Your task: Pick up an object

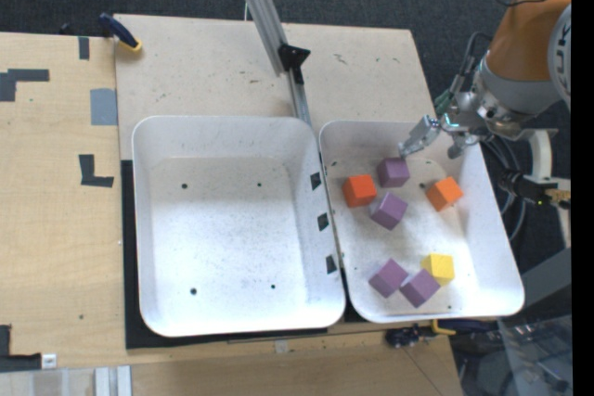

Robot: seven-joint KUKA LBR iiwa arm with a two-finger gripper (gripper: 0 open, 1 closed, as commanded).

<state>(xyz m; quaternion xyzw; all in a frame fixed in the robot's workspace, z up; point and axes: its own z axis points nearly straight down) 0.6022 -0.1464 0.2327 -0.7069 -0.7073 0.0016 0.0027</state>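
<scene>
Fingers of the gripper [436, 137] stood spread apart with nothing between them, hanging over the upper edge of the right bin [492, 241]. At about seven o'clock from them, close by, lay a purple cube [393, 172]; at five o'clock, an orange cube [445, 192]. Further out at seven o'clock sat another orange block [360, 190]. The step in hand looked like the approach, before any grasp. The next move probably called for centring over one cube, descending, then closing.
</scene>
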